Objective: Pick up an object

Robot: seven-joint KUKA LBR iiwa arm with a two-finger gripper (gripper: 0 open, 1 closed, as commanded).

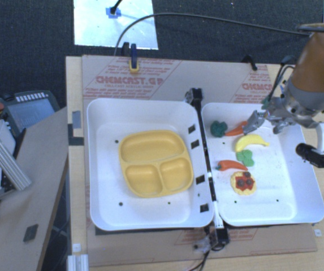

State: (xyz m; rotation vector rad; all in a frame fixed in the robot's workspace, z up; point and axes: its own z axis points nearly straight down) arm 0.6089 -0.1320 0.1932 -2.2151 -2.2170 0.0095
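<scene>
Hand (266, 119) low over right bin (306, 208), near its far edge; fingers spread apart, nothing between them. Grey arm with orange band enters from right, wrist tilted down-left. Just beside hand: carrot (238, 130), banana (251, 143), green broccoli (219, 129). Nearer camera: red chili (231, 165), green piece (246, 158), pizza slice (244, 183). Left bin (102, 168) holds yellow divided tray (153, 162). Cardboard (150, 75) on surface reads "CHEMCAST GP".

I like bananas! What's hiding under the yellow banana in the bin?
A green leafy toy pokes out beneath the banana. An orange carrot lies just behind it. Whatever sits directly under the banana is covered.
</scene>
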